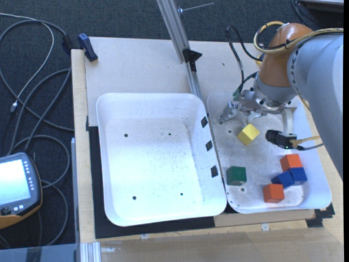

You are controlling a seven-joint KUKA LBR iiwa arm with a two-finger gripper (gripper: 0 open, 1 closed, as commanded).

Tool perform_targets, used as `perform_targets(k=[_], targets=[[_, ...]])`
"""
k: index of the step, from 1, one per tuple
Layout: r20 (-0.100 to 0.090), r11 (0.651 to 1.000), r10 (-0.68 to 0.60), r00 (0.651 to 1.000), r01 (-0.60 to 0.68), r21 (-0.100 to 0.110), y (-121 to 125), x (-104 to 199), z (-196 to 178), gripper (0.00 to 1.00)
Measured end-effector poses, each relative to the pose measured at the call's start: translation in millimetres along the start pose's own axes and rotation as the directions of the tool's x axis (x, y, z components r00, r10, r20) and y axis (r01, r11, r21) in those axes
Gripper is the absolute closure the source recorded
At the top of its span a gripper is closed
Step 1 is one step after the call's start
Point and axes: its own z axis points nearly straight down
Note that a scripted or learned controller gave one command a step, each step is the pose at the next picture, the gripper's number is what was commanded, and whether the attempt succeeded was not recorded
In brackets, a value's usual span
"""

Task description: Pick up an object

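Observation:
My gripper hangs over the back part of the right bin, under the grey wrist with the orange band. Its fingers are spread apart and open, with nothing between them. A yellow block lies tilted on the bin floor just in front of the gripper, apart from the fingers. A green block sits near the bin's left wall. At the front right lie two orange blocks and two blue blocks in a tight cluster.
The left bin lies beside the right one, sharing a middle wall with black clips. A slanted aluminium bar rises at the back centre. A black connector with a yellow cable hangs off the wrist.

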Motion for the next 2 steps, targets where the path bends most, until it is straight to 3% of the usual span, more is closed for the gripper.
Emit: perform_targets(k=[1,2], targets=[[0.002,1.0,0.009,1.0,-0.009,0.009,-26.3,2.9,0.2,0.0],[0.003,1.0,0.011,1.0,-0.011,0.009,-37.8,-32.9,0.1,0.0]])
